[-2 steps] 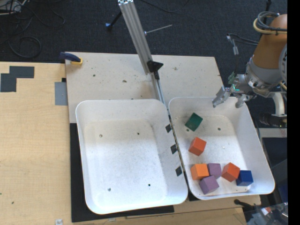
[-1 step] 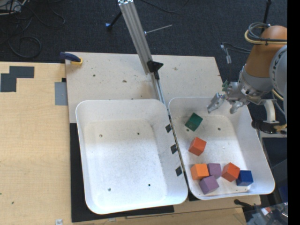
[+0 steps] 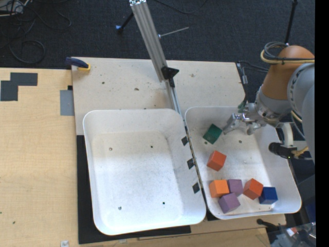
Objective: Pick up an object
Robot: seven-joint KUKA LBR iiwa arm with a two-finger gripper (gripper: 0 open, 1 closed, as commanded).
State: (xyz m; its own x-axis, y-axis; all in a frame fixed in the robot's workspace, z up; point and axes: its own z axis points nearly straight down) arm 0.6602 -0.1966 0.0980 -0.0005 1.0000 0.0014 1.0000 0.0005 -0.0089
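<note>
Two white bins sit on the tabletop (image 3: pixel 128 84). I judge the reach step is in hand: the hand (image 3: pixel 230 127) hangs spread beside the green cube (image 3: pixel 212 134) in the right bin (image 3: pixel 277 207), nothing pinched; next, lower over the cube and pinch

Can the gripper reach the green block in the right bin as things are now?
Probably yes. The gripper is just right of the green block, which lies apart from the other blocks, and nothing stands between them. The nearest orange block lies lower in the bin.
</note>
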